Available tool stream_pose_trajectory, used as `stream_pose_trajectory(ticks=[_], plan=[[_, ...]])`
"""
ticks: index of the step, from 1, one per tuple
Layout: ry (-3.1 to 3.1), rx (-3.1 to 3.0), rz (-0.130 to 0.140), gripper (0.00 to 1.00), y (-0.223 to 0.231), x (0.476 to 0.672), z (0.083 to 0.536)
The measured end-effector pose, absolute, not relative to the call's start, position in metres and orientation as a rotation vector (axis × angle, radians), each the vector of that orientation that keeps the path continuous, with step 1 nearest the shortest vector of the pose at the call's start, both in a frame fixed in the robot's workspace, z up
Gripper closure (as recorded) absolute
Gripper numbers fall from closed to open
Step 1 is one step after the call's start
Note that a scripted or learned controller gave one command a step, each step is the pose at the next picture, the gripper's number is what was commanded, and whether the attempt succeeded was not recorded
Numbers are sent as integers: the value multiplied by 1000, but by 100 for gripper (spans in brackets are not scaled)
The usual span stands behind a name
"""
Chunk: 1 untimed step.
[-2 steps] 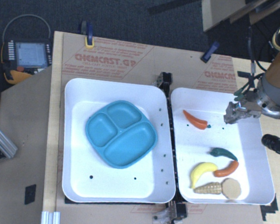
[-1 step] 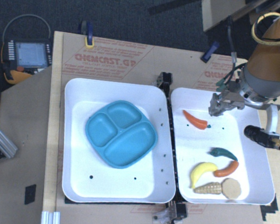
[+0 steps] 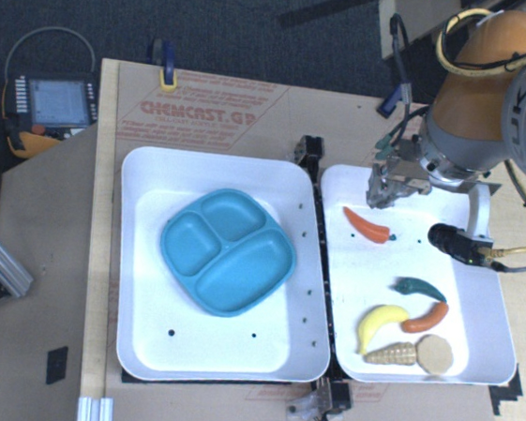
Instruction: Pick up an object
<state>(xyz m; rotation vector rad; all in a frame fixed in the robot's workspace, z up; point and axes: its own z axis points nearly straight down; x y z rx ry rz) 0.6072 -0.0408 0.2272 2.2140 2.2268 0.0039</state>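
Gripper [image 3: 384, 196] hangs over the far end of the right bin [image 3: 486, 325], fingers pointing down; cannot tell whether they are spread or pressed together, the tips blur into one dark shape; nothing visible between them.

Red chili pepper [image 3: 367, 225] lies just below the fingertips in the view, nearest item to them; it sits diagonal on the bin floor, one end toward the divider between bins; whether the tips touch it cannot be told.

Rest of the toy food sits well apart from the fingers, clustered at the near end of the right bin: green pepper [image 3: 420, 288]; orange-red sausage [image 3: 425, 317] just beside it; banana [image 3: 378, 326] touching or nearly touching the sausage; ice-cream cone [image 3: 392, 354] along the near wall; round tan cookie [image 3: 434, 354] beside the cone.

Open floor: a clear white strip between the chili and the green pepper; also open along the bin's right wall, apart from a black cylindrical part [image 3: 455, 243] on the arm's side hanging over that area.

Left bin [image 3: 137, 238] is across the divider from the fingers; blue divided plate [image 3: 228, 249] sits in its middle, tilted diagonal, with bare floor all round it to the walls.

Fingers sit close to the right bin's far rim and near the divider edge; black clamp [image 3: 309, 150] at the far end of the divider, just left of them.
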Motion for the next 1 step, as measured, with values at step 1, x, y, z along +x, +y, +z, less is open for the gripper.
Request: stream_pose_trajectory(ticks=[1], plan=[[2228, 2215, 4, 100, 16, 618, 216]])
